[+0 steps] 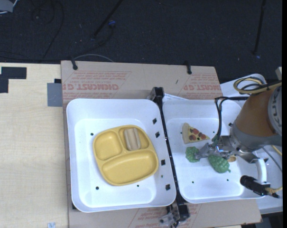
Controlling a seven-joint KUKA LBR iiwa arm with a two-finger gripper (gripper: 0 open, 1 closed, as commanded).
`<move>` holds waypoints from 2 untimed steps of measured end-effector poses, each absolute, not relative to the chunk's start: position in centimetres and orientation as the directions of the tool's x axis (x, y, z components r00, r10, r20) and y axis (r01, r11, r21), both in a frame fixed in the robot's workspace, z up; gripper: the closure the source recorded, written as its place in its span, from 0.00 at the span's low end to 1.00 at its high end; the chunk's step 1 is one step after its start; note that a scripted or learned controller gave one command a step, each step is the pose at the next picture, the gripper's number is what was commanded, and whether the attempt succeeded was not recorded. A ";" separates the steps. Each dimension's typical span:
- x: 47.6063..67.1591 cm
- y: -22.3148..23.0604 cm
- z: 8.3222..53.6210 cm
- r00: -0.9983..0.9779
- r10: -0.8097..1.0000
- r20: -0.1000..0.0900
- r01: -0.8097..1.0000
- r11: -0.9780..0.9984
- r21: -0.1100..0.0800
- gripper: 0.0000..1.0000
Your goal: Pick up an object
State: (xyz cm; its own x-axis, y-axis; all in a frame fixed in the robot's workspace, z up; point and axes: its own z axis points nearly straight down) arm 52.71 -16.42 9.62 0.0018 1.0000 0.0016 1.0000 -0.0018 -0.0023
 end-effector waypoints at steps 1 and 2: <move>52.8 -16.4 11.0 0.003 1.000 0.005 1.000 -0.003 0.000 1.00; 52.6 -15.7 15.5 -0.002 1.000 0.000 1.000 0.002 0.000 1.00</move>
